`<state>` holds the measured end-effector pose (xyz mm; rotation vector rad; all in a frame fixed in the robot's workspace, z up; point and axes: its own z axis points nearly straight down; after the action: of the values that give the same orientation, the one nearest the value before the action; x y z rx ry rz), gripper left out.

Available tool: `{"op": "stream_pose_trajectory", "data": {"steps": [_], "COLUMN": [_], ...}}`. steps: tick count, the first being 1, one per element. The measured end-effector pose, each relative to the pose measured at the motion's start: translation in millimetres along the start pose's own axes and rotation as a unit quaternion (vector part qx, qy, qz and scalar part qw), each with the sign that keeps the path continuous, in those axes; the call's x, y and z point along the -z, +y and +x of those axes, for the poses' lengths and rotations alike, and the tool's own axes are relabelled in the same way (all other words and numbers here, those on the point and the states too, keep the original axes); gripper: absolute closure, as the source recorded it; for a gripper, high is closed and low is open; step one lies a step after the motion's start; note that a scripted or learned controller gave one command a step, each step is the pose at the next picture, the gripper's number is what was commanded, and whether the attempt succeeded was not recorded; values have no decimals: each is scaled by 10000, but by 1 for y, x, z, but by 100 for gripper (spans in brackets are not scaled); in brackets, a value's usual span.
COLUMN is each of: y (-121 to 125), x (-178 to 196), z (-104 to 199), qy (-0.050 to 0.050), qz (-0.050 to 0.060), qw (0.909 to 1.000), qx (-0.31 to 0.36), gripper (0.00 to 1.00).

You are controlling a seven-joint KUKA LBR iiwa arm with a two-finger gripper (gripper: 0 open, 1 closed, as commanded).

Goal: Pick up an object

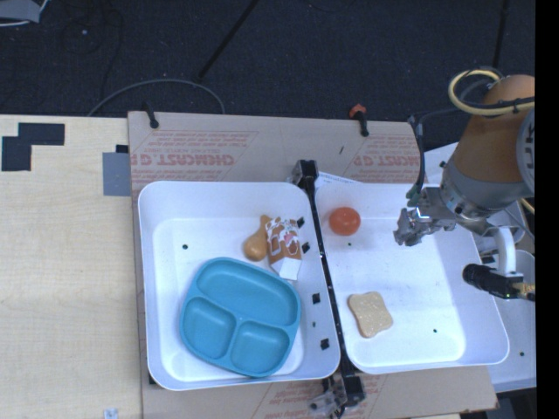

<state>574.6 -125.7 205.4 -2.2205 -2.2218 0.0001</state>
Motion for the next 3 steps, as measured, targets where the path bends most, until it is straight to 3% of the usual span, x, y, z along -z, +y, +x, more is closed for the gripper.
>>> {"op": "stream_pose_trajectory", "data": {"steps": [3], "y": [-7], "x": [17], "z": [156], "qy": [9], "qz": [10], "qw": [10000], "qx": [23], "gripper": [100]}}
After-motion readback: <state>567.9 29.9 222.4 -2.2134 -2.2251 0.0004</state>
